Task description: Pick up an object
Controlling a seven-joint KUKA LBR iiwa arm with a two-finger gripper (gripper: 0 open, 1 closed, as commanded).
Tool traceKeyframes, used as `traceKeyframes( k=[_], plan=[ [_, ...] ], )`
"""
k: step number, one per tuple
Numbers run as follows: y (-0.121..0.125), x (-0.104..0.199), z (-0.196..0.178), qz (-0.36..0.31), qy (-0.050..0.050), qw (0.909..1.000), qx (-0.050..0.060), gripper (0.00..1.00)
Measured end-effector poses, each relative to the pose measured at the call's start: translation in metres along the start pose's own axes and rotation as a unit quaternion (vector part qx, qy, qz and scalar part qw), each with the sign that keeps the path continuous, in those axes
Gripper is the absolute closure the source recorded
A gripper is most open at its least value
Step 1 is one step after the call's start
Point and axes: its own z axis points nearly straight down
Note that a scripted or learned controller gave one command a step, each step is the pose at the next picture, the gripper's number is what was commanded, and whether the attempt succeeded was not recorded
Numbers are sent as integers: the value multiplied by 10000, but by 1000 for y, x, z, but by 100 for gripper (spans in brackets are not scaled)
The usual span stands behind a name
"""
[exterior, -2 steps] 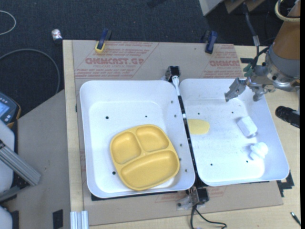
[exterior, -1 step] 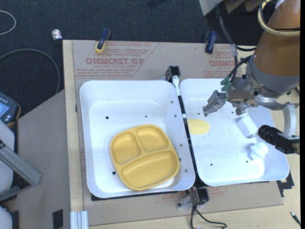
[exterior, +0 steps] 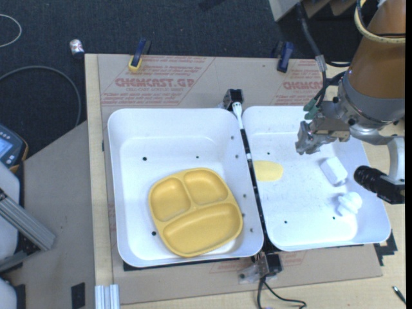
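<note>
Nearest the camera, a yellow plastic divided tray (exterior: 195, 211) with 3 compartments lies flat in the lower part of the left white bin (exterior: 122, 172), well to the left of the black divider strip (exterior: 248, 166) where the 2 bins meet. It looks stiff and light, but wide and smooth; a grasp would likely need to pinch its raised rim or a dividing rib.

Just right of that strip, in the right white bin (exterior: 290, 230), a small flat yellow oval piece (exterior: 267, 170) lies on the floor. It sits low, so I judge it hard to get fingers under and apt to slide.

Farther right of the strip sit 2 white items: a short white cylinder (exterior: 333, 170) lying on its side, probably light and rigid, best taken across its narrow width, though it may roll; and below it a lumpy white object (exterior: 348, 202), whose material I cannot tell.

The grey tool (exterior: 310, 140) hangs over the right bin, between the oval piece and the cylinder, touching neither. Nothing is seen between its tips; whether they are spread or closed I cannot tell.

Counts: 2 bins, 1 tray, 1 oval, 2 white items on the cardboard-covered counter (exterior: 167, 82).
</note>
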Motion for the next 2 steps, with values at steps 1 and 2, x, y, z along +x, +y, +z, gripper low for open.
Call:
traceKeyframes(
  k=[1, 2],
  plan=[
    [-28, 66, -30, -37, 11, 10000, -20, 100],
    [-27, 109, -87, -26, 12, 10000, -35, 100]
  ],
)
